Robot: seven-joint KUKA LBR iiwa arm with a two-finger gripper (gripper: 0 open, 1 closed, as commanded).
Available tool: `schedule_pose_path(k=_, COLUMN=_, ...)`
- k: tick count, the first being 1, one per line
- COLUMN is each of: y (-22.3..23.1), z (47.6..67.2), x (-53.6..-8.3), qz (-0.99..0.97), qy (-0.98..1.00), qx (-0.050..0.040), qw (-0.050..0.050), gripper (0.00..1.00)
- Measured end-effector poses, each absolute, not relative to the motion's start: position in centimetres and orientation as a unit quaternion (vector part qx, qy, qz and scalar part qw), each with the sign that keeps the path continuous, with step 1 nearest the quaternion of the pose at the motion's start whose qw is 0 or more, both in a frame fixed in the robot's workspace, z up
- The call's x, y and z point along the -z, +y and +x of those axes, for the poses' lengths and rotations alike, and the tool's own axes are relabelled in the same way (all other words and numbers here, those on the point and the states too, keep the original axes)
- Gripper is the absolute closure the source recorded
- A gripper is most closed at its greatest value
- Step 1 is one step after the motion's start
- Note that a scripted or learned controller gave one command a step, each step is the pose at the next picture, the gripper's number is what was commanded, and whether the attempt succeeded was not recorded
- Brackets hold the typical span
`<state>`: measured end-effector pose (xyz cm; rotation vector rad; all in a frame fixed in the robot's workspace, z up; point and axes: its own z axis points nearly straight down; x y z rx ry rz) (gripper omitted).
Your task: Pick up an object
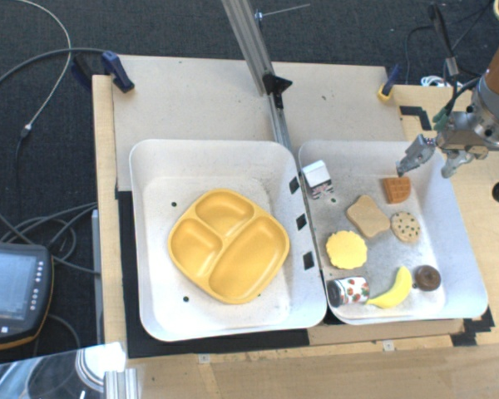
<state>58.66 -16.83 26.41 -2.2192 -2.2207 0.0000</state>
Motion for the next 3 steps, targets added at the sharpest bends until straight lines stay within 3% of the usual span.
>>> schedule_pose_path(k=1, y=-16.8, z=58.7, x=-27.5, qz=-0.706, qy=-0.708, qx=0.0008, qw=0.000, gripper=1.00)
schedule_pose_path(k=2, y=-11.0, z=62.4, x=-36.8, qz=-0.704, qy=-0.710, qx=0.0042, qw=-0.005, gripper=1.00)
schedule_pose_path(k=3, y=-6.0, z=66.8, x=-31.4, qz=-0.705, qy=-0.709, qx=-0.0002, qw=0.001, gripper=1.00)
